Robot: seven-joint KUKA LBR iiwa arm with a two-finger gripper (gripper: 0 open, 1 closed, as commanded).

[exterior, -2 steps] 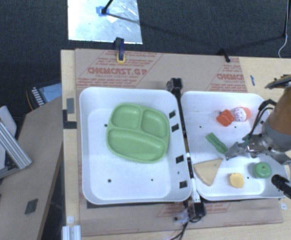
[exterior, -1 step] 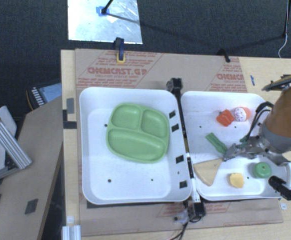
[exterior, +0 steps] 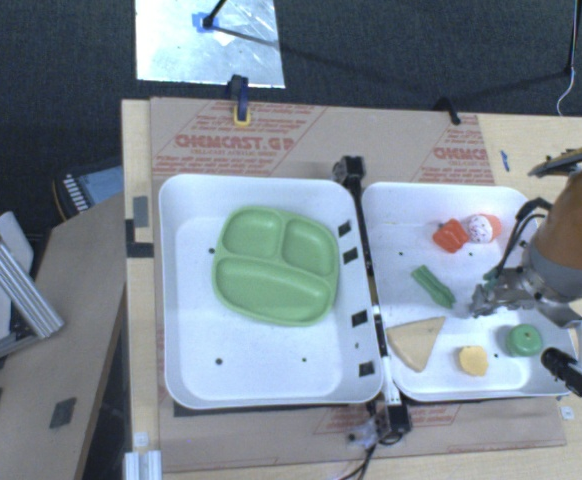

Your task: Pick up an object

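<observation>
A bench [exterior: 301,133] covered in printed cardboard carried two shallow white bins side by side. The left bin [exterior: 186,368], well away from the gripper on its far side, held a green divided plate [exterior: 276,265] with three compartments. The right bin [exterior: 396,218] lay beneath the gripper. The grey arm [exterior: 571,238] with its orange band reached in from the right edge, and the gripper [exterior: 483,298] hung low over the middle of the right bin; whether it was apart or together could not be told. Just left of the gripper lay a green pepper-like piece [exterior: 433,285]. Below and left of it sat a tan wedge [exterior: 416,341]. Beyond it rested an orange piece [exterior: 451,235] touching a white-and-pink ball [exterior: 481,228]. Nearer the front edge sat a green round piece [exterior: 522,341] and a small yellow piece [exterior: 473,360].
</observation>
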